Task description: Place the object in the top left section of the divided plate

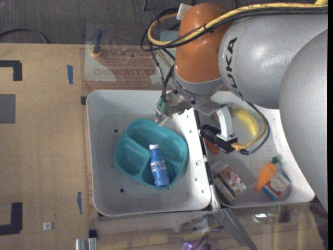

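A teal divided plate (148, 152) is seen lying in the left of the 2 white bins (104, 139) on the bench (41, 139), with 3 sections marked off by raised ridges. A small blue bottle with a white cap (158, 166) is laid across the plate's lower right section, cap pointing up the view and base toward the plate's lower rim. The grey arm with its orange band (200, 43) is seen reaching in from the right, and the tool (167, 110) is held just above the plate's upper edge, near the wall shared by the 2 bins; nothing is seen between its tips, and whether they are apart or together cannot be told from this angle (the wrist body covers most of them). Yellow and black cables (156, 30) are looped around the wrist. In the right bin (296, 189) a yellow banana (244, 123) is partly hidden beneath the arm, a toy carrot (266, 173) with a green top is leaned against a small blue and white box (277, 186), and a printed snack packet (230, 183) is lying near the dividing wall. Strips of blue tape (70, 74) are stuck to the bench to the left of the bins.
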You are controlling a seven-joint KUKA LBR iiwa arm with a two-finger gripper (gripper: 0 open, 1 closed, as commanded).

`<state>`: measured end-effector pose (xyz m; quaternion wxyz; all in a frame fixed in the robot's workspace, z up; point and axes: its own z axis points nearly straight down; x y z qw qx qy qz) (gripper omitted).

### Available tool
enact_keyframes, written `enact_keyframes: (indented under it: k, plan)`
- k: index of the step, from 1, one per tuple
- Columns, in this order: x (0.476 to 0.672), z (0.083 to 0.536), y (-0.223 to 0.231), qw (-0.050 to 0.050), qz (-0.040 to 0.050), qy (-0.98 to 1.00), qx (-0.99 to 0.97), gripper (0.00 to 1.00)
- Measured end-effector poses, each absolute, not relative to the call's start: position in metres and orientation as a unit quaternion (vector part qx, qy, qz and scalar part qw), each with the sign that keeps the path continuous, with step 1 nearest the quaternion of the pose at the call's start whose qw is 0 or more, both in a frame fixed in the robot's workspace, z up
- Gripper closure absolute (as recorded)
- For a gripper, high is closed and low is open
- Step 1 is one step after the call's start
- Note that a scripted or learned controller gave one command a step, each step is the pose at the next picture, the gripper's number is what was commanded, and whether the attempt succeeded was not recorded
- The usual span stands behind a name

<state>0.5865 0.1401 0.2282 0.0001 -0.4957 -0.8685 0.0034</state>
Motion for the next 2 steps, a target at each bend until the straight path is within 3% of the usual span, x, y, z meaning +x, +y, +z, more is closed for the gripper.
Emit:
enact_keyframes:
  k: [1, 2]
  plan:
    - [0.614, 0.387, 0.190, -0.001, 0.0003, -0.957, -0.290, 1.00]
    - [0.636, 0.378, 0.229, -0.003, -0.0009, -0.999, -0.042, 1.00]
